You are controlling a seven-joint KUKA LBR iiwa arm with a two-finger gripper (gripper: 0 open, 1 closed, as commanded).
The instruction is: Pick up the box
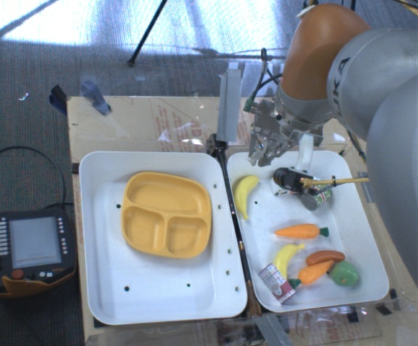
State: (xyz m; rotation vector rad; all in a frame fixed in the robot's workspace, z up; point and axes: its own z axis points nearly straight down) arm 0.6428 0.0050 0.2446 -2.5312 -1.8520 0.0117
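My claw (268, 150) hangs empty, fingers slightly apart, well short of the small pink-and-white carton box (277, 282); it looks light and crushable, so grip its long flat sides

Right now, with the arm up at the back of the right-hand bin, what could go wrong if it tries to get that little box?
The gripper hovers at the far end of the right bin, while the box lies at the near edge, so it has far to travel.

The box lies tilted against the bin's wall with a banana and a carrot close by; the fingers might catch those or slip off.
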